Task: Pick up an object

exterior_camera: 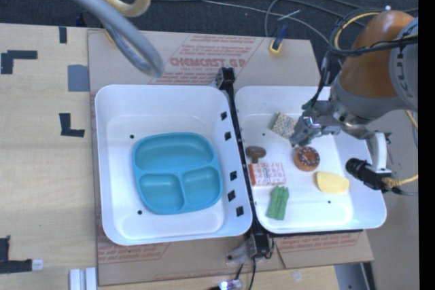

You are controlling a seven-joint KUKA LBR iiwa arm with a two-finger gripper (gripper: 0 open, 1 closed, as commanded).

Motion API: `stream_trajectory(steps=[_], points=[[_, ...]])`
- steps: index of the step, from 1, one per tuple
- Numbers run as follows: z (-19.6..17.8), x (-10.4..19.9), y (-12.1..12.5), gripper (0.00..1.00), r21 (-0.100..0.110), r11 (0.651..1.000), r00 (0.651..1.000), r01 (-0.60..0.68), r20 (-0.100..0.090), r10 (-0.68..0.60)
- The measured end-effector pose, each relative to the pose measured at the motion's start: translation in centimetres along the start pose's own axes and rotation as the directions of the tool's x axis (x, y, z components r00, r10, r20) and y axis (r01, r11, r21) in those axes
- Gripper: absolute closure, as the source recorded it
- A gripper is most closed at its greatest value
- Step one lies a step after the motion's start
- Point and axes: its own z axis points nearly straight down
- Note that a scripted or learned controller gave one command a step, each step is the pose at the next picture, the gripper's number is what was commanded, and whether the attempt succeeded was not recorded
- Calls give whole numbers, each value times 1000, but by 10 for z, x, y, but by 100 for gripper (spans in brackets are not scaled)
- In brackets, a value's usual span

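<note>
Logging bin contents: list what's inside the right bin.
In the right bin: a green block, yellow piece, brown donut, red-and-white card, small brown disc and speckled square. The gripper covers the bin floor beneath it.

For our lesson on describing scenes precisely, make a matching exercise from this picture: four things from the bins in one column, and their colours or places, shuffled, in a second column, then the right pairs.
Things:
1. divided plate
2. doughnut
3. oval block
4. ridged block

Descriptions:
A. green, near the right bin's front edge
B. yellow, right of the red-and-white packet
C. blue, in the left bin
D. brown and round, just below the gripper

Pairs: 1-C, 2-D, 3-B, 4-A
</note>
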Motion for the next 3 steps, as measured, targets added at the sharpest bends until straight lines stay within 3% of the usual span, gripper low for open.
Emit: stream_trajectory(steps=[1,3], points=[[-38,0,1,100,0,1000,1000,0,0,0],[-18,115,28,100,4,1000,1000,4,0,-4]])
